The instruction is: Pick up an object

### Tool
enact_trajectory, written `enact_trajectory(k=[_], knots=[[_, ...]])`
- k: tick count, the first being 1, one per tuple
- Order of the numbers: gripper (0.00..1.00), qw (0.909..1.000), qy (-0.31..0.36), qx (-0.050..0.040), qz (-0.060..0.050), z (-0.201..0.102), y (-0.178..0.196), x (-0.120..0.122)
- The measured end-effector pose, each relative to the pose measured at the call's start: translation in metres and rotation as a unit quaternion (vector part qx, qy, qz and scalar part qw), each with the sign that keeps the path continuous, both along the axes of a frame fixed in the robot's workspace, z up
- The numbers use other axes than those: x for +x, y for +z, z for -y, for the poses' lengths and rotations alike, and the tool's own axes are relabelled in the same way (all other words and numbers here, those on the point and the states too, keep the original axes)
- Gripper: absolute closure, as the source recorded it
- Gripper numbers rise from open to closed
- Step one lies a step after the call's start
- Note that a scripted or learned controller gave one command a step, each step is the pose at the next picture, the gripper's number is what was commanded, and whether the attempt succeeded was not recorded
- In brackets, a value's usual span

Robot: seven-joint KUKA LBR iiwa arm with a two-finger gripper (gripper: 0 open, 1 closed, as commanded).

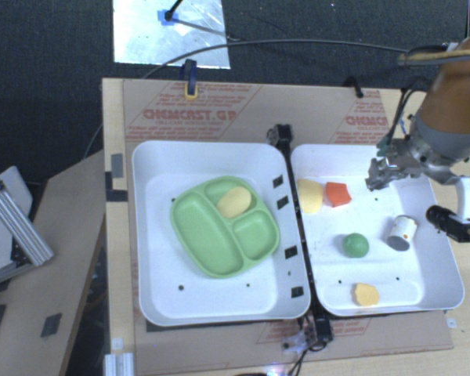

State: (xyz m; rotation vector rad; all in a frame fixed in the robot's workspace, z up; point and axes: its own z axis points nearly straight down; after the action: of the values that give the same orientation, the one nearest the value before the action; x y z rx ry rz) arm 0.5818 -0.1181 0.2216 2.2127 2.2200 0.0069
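Note:
The right bin (423, 292) holds a yellow rounded piece (309, 195) at its left edge, an orange-red block (338, 193) beside it, a green ball (356, 245), a small white cylinder with a red mark (400, 233) and a yellow chunk (366, 294) near the front. My gripper (381, 173) hangs over the bin's far right part, to the right of the orange-red block and above the white cylinder. Nothing shows between its fingers.
The left bin (160, 288) carries a green sectioned plate (211, 241) with a yellow potato-like object (234, 201) in its upper compartment. A black divider (294, 218) runs between the bins. The arm's grey and orange body (454, 100) fills the upper right.

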Motion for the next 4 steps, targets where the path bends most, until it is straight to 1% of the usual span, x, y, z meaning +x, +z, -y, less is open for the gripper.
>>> enact_trajectory(k=[1, 2, 3, 4], knots=[[1.00, 1.0000, 0.001, 0.0001, 0.000, 0.000, 0.054, 0.002], [1.00, 1.0000, 0.003, 0.0018, -0.004, -0.055, 0.038, -0.006], [1.00, 1.0000, 0.003, 0.0021, -0.004, -0.111, 0.022, -0.015], [1.00, 1.0000, 0.003, 0.0020, -0.004, -0.160, 0.025, -0.028]])
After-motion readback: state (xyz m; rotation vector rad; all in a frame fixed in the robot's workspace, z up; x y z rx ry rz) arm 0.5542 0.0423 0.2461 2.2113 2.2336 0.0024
